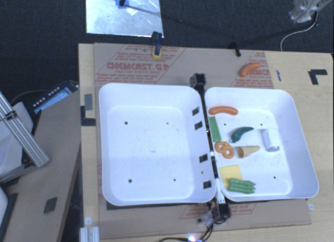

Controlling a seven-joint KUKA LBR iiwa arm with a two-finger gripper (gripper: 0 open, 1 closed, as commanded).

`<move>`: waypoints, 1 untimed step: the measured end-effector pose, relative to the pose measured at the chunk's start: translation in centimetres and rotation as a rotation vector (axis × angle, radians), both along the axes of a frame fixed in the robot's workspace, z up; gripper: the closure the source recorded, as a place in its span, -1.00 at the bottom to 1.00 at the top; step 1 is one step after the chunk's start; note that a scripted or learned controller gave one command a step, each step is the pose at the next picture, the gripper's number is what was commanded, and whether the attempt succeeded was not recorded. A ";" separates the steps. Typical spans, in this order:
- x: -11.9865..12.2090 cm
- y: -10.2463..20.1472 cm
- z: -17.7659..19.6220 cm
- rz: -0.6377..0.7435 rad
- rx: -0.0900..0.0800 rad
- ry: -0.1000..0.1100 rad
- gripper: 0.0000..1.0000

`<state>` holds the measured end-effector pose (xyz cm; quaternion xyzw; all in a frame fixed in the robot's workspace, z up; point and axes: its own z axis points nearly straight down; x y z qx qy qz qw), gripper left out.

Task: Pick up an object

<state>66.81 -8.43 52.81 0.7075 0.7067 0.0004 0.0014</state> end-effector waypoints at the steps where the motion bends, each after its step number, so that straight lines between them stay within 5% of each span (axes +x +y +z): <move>1: 0.0 1.0 0.7 0.005 0.000 -0.001 1.00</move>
